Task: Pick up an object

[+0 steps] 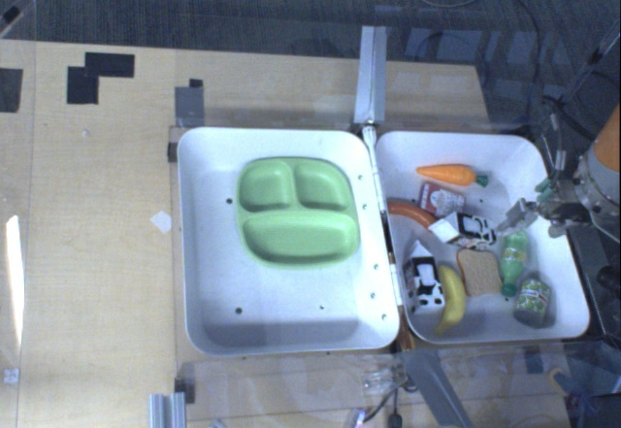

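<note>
The pincer point(529, 213) is hovering at the right bin's point(441, 147) far edge, nothing between its fingers; their spread is unclear. Next, it needs lowering onto one item, perhaps the green bottle point(512, 258).

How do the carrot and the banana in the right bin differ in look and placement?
The carrot is orange with a green tip; the banana is yellow. The carrot lies crosswise near the right bin's far wall; the banana curves along the near side beside the cow-patterned carton. The carrot lies apart; the banana sits against the carton. Both are toy foods lying flat, neither held.
</note>
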Tool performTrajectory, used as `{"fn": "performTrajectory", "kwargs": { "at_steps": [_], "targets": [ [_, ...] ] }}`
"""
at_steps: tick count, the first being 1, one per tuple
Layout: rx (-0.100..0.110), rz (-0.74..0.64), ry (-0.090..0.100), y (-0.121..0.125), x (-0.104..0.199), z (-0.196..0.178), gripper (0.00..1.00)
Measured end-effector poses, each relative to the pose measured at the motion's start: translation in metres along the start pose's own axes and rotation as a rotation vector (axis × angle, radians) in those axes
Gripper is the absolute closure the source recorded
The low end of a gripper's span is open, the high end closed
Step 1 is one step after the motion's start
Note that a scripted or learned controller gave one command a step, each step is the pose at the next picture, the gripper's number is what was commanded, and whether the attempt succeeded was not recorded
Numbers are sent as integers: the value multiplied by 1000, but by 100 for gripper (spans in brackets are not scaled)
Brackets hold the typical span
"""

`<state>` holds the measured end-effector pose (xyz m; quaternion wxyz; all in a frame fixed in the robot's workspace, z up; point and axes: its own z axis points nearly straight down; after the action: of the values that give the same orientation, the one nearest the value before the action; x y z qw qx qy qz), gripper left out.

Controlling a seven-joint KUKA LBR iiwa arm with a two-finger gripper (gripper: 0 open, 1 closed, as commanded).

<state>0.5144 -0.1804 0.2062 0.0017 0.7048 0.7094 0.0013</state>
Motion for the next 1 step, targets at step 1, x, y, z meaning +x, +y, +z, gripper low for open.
{"fn": "performTrajectory", "kwargs": {
  "at_steps": [1],
  "targets": [
    [0, -76, 0, 30, 49, 109, 0]
  ]
}}
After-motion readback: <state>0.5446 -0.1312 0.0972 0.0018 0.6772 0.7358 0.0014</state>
